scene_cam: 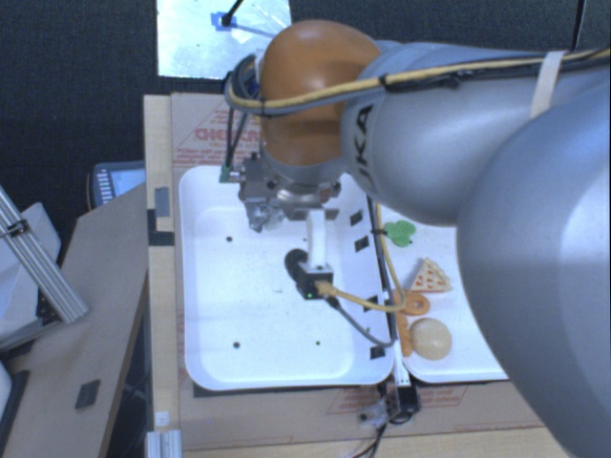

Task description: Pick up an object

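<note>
My gripper [259,218] hangs over the far part of the left white bin [220,351], below the orange wrist band. Its tips are dark and small under the wrist. In the right bin [468,370], partly hidden by the arm, lie a green piece [401,232], a yellow cheese wedge [431,277], an orange ring [414,304] and a beige ball [431,338]. All of these lie well to the right of the gripper, across the wall between the bins.
The big grey arm covers most of the right bin and the view's right side. A cardboard sheet [205,136] lies under the bins. A wooden bench edge [105,256] and a metal rail [33,256] stand at the left.
</note>
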Controlling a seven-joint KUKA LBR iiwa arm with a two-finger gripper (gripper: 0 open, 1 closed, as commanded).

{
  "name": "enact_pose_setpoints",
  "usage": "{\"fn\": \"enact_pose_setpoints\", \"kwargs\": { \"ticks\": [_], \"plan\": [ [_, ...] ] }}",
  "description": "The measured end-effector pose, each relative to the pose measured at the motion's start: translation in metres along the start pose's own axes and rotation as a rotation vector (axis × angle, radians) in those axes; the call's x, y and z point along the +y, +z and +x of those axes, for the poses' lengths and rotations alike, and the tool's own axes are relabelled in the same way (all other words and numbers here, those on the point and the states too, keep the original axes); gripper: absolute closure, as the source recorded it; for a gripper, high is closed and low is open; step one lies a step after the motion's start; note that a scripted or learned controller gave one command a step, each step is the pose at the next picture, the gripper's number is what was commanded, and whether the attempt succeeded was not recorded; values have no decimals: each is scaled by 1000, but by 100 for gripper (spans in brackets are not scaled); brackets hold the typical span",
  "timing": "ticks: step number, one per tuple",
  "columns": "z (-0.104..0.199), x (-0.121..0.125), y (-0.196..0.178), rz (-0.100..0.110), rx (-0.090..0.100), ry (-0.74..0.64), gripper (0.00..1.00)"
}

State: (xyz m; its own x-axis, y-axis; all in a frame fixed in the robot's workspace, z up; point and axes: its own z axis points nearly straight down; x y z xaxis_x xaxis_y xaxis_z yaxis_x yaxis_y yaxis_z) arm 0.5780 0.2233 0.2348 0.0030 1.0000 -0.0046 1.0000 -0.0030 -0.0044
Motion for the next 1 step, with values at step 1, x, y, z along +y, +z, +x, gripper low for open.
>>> {"fn": "enact_pose_setpoints", "kwargs": {
  "ticks": [1],
  "plan": [
    [-67, -61, -92, -12, 6, 1, 100]
  ]
}}
